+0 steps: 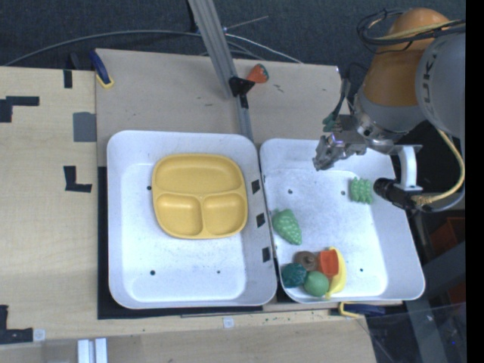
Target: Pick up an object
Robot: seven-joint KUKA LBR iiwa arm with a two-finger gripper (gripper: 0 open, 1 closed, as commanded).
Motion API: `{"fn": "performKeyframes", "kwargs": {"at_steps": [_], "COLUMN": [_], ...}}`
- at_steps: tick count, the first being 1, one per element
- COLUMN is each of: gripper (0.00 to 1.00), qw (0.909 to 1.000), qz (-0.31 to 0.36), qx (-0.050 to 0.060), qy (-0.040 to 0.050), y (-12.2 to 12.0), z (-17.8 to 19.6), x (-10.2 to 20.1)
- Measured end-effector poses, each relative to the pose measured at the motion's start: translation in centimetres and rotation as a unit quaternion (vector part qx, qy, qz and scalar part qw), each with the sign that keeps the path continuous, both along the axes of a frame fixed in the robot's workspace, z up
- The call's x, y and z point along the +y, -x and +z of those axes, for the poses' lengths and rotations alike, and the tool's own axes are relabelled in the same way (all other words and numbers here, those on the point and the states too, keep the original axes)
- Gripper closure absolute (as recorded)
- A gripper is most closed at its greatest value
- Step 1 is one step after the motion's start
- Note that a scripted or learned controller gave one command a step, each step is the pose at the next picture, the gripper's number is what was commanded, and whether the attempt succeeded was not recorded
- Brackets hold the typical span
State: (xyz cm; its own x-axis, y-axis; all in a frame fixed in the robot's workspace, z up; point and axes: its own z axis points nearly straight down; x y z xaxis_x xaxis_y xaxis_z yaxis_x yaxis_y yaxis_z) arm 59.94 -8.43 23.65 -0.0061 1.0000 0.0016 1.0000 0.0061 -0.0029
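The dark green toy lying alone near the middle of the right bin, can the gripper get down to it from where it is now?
Probably yes: the dark green toy lies apart from the other toys, with bare bin floor around it, and the gripper hangs above the same bin.

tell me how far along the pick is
Done: the arm has reached over the right bin, with the gripper near its far edge. In hand: nothing shows in the gripper. Left: the whole grasp and lift. The light green toy, the dark green toy and the cluster in the near corner all lie on the bin floor. The yellow tray sits in the left bin.
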Motion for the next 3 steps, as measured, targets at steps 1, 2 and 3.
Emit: {"fn": "performKeyframes", "kwargs": {"at_steps": [1, 2, 3], "gripper": [1.00, 1.00, 1.00], "qw": [1.0000, 1.0000, 1.0000], "qz": [0.001, 0.001, 0.000], "qx": [0.000, -0.001, 0.000], "qy": [0.0000, -0.0001, 0.0004], "y": [-0.4, -1.0, -1.0], "z": [-1.1, -0.4, -1.3], "x": [6.0, 11.1, 15.7]}}
